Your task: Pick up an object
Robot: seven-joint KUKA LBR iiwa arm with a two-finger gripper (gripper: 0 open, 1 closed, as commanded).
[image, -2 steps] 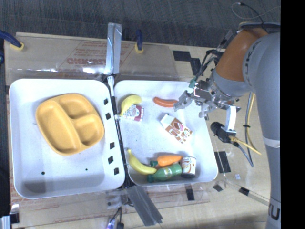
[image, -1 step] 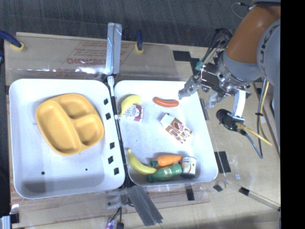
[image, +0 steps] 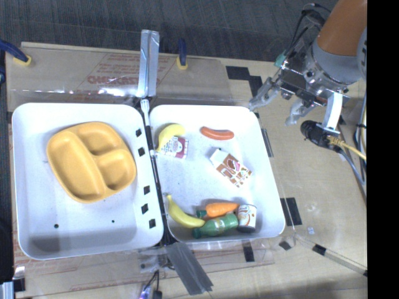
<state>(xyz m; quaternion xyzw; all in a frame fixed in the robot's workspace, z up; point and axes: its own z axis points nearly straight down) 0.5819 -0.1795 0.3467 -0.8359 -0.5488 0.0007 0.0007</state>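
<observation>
The end effector (image: 277, 103) hangs above the worktop (image: 312, 185), just outside the upper right corner of the right bin (image: 269, 185). Its two fingers are spread apart, with nothing between them.

Right bin contents:
- Sausage (image: 217, 132): near the back wall, long axis roughly left to right.
- Carton (image: 230, 168): white with red-brown print, lying flat near the bin centre, long axis running from upper left to lower right. The print is too small to read.
- Small pack (image: 176, 147): white with a dark red label, unreadable, lying against a short yellow fruit (image: 168, 132) at the left wall.
- Banana (image: 181, 213): at the front left, curving from the left wall toward the front centre.
- Carrot (image: 221, 208): long axis left to right, resting against a green bottle (image: 218, 225) that lies parallel just in front of it.
- Can (image: 247, 217): on its side at the right end of the bottle; label not legible.

The left bin (image: 28, 167) holds a yellow divided plate (image: 90, 161).

Faint red printing shows on the cardboard (image: 112, 70) behind the bins; it cannot be read.
</observation>
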